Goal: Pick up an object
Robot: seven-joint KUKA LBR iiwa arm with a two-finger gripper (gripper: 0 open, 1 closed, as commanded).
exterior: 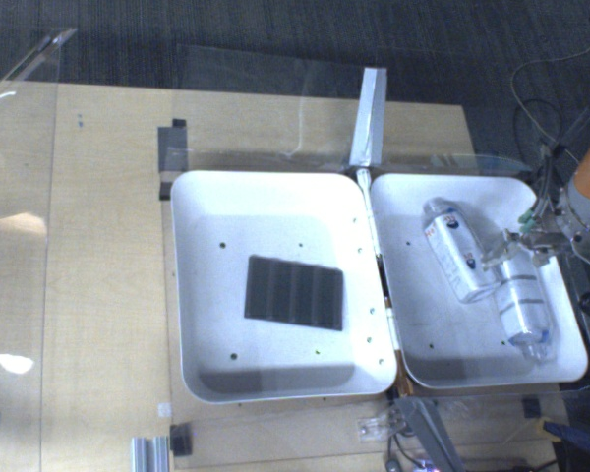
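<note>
So the gripper [516, 244] sits over the right bin [423, 362], and honestly can't tell whether its fingers are clenched or released. Two clear plastic bottles are right there: one with a label [452, 249] just left of the fingers, another [524, 308] just below. Dark ribbed pad [295, 291] is way off left in the left bin [206, 224].

White bins [275, 190]; dark ribbed mat [295, 291]; clear bottles [524, 308].
</note>
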